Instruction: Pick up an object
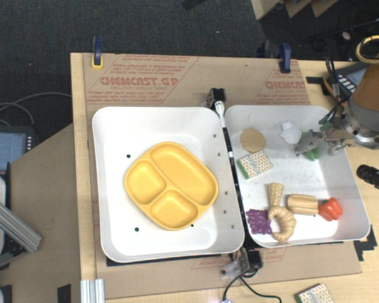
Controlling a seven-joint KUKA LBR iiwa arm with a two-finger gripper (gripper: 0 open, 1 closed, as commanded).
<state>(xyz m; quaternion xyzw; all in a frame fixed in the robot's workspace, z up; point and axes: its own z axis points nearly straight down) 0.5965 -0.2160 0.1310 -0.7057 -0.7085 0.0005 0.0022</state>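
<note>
Nearest cam, at 5 o'clock in the right bin (350,169): croissant (283,222), purple grapes (258,220), cone (275,194), hot dog (303,204) w/ red piece (330,209). Mid: checkered packet (255,164), round cracker (253,140). Yellow tray (170,185) sits in the left bin (107,169). Far, 2 o'clock: gripper (309,145) low by a green item (311,153) & white lump (290,132); jaw state — can't tell. Nothing looks lifted; pick not yet done.

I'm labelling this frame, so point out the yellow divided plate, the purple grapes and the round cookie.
yellow divided plate (170,185), camera view, centre ridge.
purple grapes (258,220), camera view, middle of bunch.
round cookie (253,139), camera view, centre of top face.
</note>
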